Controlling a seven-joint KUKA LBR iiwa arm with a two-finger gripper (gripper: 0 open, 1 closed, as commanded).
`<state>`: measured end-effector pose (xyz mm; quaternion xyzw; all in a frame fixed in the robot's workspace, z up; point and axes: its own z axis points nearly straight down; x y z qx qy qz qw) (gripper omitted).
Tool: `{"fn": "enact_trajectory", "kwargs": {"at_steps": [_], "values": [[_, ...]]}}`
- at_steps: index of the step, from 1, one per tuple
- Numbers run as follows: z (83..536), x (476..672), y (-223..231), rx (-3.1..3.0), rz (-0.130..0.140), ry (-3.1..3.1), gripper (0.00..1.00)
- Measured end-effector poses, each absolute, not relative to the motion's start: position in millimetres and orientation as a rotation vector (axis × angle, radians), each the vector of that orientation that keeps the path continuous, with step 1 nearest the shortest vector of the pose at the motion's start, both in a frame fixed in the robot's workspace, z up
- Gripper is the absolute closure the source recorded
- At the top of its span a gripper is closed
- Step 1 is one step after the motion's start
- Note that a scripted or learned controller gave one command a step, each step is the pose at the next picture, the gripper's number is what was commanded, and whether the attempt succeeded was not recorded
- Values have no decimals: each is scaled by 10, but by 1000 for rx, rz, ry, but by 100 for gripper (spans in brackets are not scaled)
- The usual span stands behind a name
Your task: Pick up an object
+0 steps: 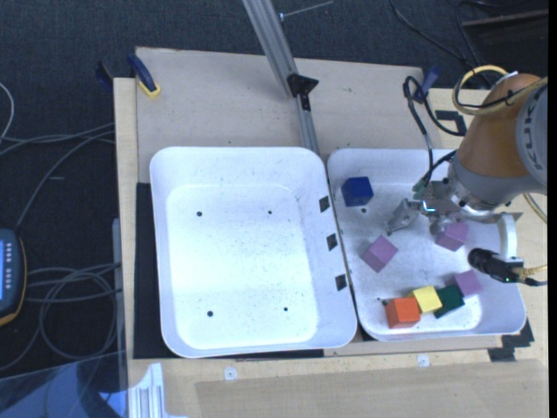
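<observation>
My gripper hangs low over the middle of the right bin and stands open, with bare bin floor showing between its fingers. A purple block lies just right of the right finger, partly under the wrist. Another purple cube rests a little down and left of the left finger. A blue cube sits near the bin's back left. Along the front edge lie an orange block, a yellow block, a green block and a third purple block.
The left bin lies beside the right one, with black clips on the shared wall. A metal pole slants in from the top to the bins' back edge. Cables hang around the arm at the right.
</observation>
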<state>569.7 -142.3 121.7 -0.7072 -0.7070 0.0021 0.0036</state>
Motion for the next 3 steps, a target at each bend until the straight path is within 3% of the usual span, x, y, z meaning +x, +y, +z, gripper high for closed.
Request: {"fn": "enact_trajectory", "kwargs": {"at_steps": [1,2,3], "values": [[980,5693,-1417,-2218,3,-2219,0],[1107,5710,-1415,-2220,-3,-2223,100],[1646,5783,-1506,-2225,-6,-2227,100]]}}
